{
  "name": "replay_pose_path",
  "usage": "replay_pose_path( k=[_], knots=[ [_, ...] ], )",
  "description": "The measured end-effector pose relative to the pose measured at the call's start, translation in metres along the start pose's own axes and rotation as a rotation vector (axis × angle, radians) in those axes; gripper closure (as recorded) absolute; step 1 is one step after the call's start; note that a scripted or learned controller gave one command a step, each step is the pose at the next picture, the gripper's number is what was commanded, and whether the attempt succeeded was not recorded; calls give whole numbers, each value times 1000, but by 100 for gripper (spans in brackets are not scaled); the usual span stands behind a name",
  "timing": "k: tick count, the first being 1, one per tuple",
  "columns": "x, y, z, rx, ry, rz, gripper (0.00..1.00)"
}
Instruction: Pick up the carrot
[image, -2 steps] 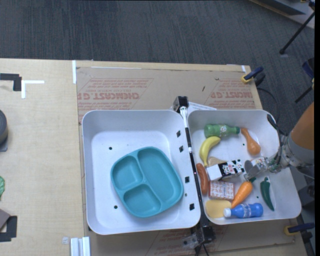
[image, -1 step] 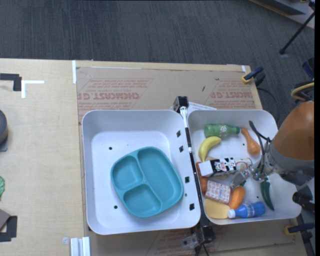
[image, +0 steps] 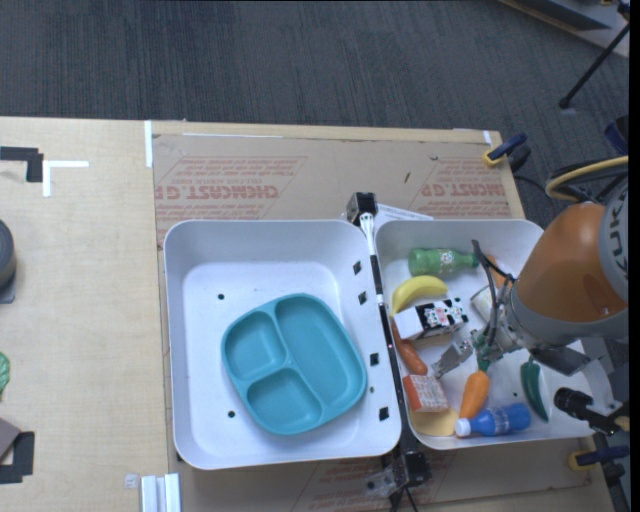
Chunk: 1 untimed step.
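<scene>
The grey arm (image: 575, 275) with its orange band reaches in from three o'clock over the right bin (image: 395, 238), presumably to get above the clutter there. The left bin (image: 185, 300) holds a teal divided plate (image: 292, 362). Whether the gripper (image: 470, 350) is spread or closed, I cannot tell. The carrot (image: 474, 393) lies just at its six o'clock, loose, with a blue bottle (image: 495, 422) below and a banana (image: 418, 292) toward eleven.

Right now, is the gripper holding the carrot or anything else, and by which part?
Cannot be told. The gripper sits low in the right bin, just above the carrot's upper end, but whether it grips it isn't visible.
</scene>
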<state>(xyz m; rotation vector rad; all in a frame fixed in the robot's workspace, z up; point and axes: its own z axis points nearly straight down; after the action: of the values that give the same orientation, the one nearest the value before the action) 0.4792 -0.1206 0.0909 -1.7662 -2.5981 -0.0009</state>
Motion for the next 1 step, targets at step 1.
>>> replay_pose_path(
  k=[1],
  knots=[
    [6,3,0,-1,-1,-398,0]
  ],
)
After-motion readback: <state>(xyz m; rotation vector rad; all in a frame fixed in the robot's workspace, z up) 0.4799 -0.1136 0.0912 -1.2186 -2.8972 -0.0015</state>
